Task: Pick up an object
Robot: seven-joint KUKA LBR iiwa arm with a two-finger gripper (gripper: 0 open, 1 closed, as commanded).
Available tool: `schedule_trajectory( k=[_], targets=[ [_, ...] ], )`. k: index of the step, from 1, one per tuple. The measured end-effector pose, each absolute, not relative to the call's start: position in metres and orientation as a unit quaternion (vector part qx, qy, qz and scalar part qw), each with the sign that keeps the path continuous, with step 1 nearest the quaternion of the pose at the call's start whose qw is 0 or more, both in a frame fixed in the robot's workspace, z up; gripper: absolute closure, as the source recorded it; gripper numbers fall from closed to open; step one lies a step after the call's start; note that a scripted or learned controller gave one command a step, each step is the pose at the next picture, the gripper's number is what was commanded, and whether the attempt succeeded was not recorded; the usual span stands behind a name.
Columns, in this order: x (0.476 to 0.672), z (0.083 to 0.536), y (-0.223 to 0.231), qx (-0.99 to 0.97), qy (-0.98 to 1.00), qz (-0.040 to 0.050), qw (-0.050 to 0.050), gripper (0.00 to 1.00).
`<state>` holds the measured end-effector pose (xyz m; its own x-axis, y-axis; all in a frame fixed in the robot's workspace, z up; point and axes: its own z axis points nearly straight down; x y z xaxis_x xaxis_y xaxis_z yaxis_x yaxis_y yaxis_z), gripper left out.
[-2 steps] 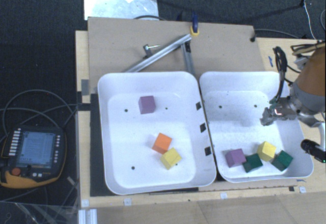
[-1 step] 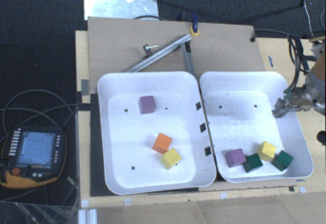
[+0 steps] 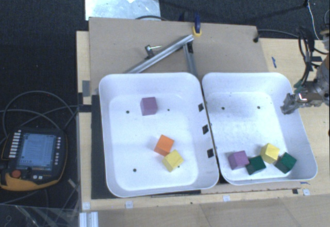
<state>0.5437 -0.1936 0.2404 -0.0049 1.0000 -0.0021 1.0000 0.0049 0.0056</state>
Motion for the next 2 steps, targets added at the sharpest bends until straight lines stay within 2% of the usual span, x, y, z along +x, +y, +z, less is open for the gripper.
schedule_trajectory(
  k=[1,2],
  targets=[
    [0.559,0.25,-0.138,0.703,0.711,0.0018,0.001,1.0],
    [0.571,0.237,-0.086,0.703,0.711,0.0009,0.0,1.0]
  ],
)
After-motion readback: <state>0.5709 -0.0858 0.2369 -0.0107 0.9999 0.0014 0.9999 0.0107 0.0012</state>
